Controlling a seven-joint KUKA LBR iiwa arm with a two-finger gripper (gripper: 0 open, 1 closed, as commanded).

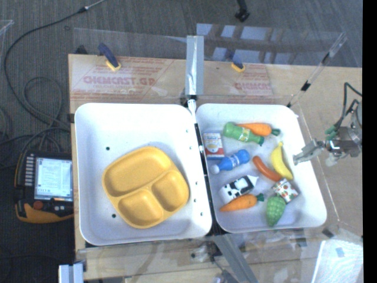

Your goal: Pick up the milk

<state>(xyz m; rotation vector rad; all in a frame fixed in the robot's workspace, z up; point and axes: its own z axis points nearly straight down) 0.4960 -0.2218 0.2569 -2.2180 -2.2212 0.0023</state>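
- Milk (240, 186), the small black-and-white carton patterned like a cow, lies on its side in my right bin (306, 214), low and near the middle of it.
- Just below the milk lies a carrot (241, 203); a blue bottle (231, 160) lies just above it, and a red sausage (267, 168) sits to its upper right.
- Further right lie a banana (282, 161), a small red-and-white box (285, 190) and a green bumpy fruit (274, 210).
- Along the top of that bin lie a green bottle (242, 133) and a second carrot (257, 128), with a small can (212, 144) at the left wall.
- My claw (308, 152) hangs at the bin's right rim, well apart from the milk, with nothing in it; whether it is spread or pressed together I cannot tell.
- My left bin (94, 134) holds a yellow divided tray (146, 186).
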